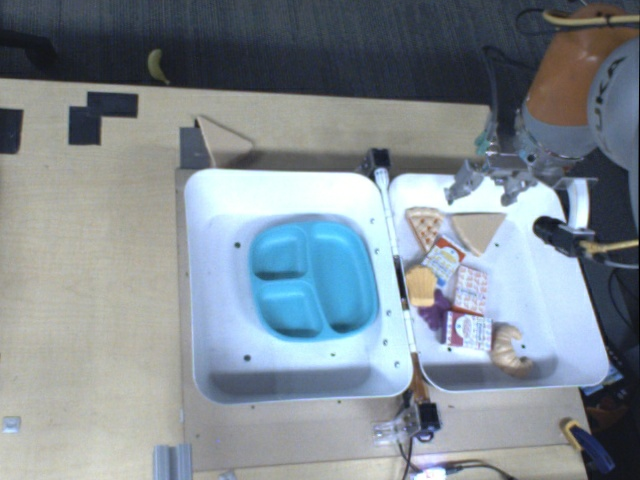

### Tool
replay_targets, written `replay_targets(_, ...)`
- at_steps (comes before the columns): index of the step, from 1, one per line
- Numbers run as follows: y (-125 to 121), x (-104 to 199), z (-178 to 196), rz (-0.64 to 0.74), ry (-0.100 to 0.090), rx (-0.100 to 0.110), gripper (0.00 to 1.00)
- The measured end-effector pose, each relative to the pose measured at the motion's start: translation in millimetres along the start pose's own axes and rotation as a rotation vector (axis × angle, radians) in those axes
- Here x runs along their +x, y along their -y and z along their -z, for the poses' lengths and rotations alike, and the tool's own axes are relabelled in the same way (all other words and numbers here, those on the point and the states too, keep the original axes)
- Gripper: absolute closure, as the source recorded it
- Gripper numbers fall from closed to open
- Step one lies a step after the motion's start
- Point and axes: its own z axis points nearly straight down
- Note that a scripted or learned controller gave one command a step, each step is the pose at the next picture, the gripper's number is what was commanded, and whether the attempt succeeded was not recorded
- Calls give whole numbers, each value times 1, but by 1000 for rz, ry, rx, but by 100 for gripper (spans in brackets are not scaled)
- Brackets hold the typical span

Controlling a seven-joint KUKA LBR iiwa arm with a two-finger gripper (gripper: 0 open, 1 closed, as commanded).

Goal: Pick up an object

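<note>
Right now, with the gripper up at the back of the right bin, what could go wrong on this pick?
1. The food items lie packed and touching, so a descent may nudge or catch two at once.
2. The gripper sits near the right bin's back wall; a straight drop could clip it.
3. The croissant lies close to the front wall, leaving little room.
</note>
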Motion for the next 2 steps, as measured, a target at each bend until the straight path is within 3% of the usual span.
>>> replay_targets(1,56,-11,-101,-2,1,-6,0)
replay_targets(2,53,-11,-88,-1,2,-17,100)
